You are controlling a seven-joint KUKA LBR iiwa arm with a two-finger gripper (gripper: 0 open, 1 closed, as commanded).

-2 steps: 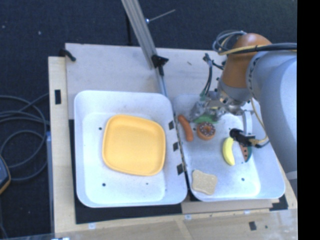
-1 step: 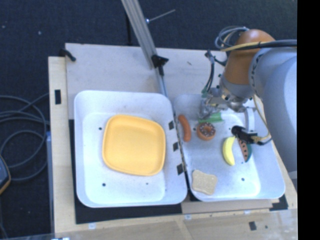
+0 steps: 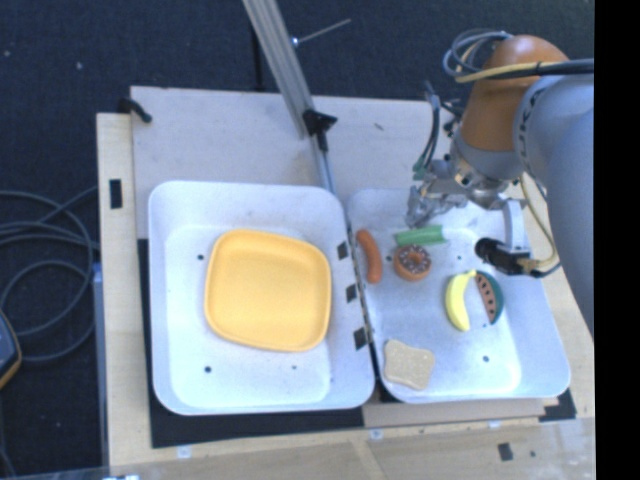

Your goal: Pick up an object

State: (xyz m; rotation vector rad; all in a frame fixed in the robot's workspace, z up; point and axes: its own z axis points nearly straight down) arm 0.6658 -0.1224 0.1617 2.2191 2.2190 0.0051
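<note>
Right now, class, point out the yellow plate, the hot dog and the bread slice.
yellow plate (image 3: 268, 290): camera view, middle of its flat face.
hot dog (image 3: 369, 255): camera view, middle of its length.
bread slice (image 3: 408, 364): camera view, centre of its top.

Jaws (image 3: 422, 211) hang over the right bin (image 3: 540, 363), just above a green stick (image 3: 419, 236) beside a doughnut (image 3: 412, 262)

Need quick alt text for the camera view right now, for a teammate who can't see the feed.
The grey arm's claw hovers at the far edge of the right bin, just above a green stick, with a hot dog, donut, banana, watermelon slice and bread slice nearby. The left bin holds a yellow plate.
</note>
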